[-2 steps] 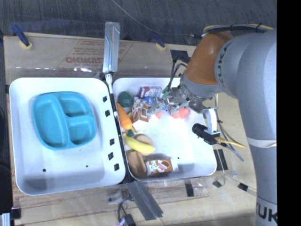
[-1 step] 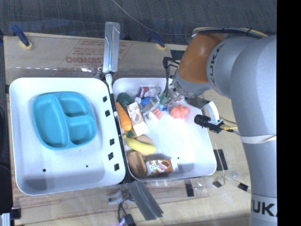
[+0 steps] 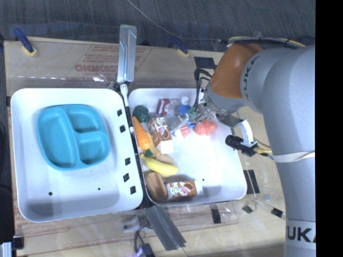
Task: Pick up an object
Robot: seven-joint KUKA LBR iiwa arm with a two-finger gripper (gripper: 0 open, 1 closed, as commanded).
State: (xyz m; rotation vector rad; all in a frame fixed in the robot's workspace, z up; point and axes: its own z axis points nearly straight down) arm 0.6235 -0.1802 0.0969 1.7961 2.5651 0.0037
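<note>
Two white bins sit side by side: the left bin (image 3: 21, 159) holds a blue divided tray (image 3: 73, 134), the right bin (image 3: 230, 181) a crowded heap of toy food. The gripper (image 3: 199, 114) hangs over the far clutter beside a red tomato-like piece (image 3: 204, 127); whether it grips anything cannot be told. Nearer lie a carrot (image 3: 142, 135), a banana (image 3: 159, 166) and a small can (image 3: 182, 188).

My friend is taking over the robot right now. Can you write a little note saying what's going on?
Gripper: low in the right white bin, among the small items at its far end, beside a red round toy. Nothing seen held.
Right bin also has an orange carrot, a yellow banana and a brown labelled bottle.
Left white bin: a blue divided plate.
Done: arm reached in. Left: grasp and lift one object.
</note>
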